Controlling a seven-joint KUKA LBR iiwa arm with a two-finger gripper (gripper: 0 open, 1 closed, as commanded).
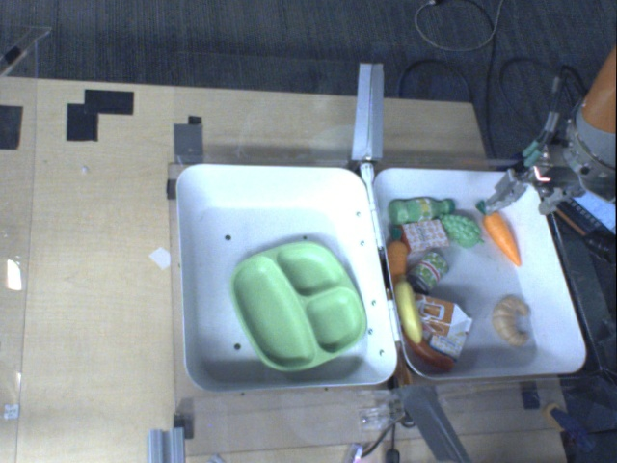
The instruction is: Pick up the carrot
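Where the arm reaches in from the right of the camera view, its jaws (525,193) hang over the upper right corner of the right bin (564,355), and whether they stand wide or narrow I cannot tell. The carrot (501,237) lies on the bin floor just below and to the left of them, its green top toward the upper left and its orange tip pointing down and to the right. It rests by itself on the white floor, with nothing gripping it.

Further left in the same bin a cluster of items crowds against the dividing wall: a green bottle (420,207) lying on its side at the top, a small pink-labelled box (424,234) under it, a knobbly green piece (461,230) just beside that, a dark can (429,270), a banana (409,312) running down the wall, and a brown-and-white carton (445,323). A pale croissant (512,318) sits alone toward the lower right, well apart from the carrot.

The left bin (207,210) holds a green divided plate (297,304) with three compartments. Both bins rest on the wooden counter (87,278).
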